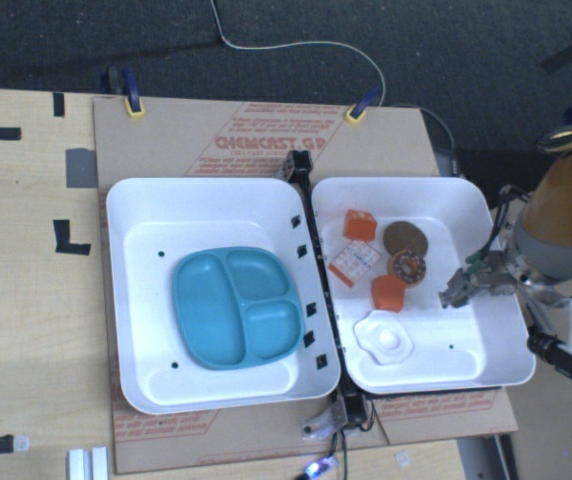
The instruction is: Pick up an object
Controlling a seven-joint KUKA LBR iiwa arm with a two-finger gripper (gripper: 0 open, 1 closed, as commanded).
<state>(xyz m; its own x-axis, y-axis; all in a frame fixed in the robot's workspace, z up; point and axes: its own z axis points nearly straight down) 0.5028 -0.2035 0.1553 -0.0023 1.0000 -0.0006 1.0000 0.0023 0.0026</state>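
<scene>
The right bin holds several small objects. An orange block lies at its back left, with a red-and-white packet just in front of it. A brown round disc sits beside a small sprinkled ring. An orange cube rests near the middle, and a white lumpy piece lies toward the front. My gripper hangs over the right part of this bin, to the right of the ring and the cube, with nothing seen held in it.
A teal divided plate lies in the left bin. A black divider with clips runs between the bins. The arm's grey body stands over the right bin's right rim.
</scene>
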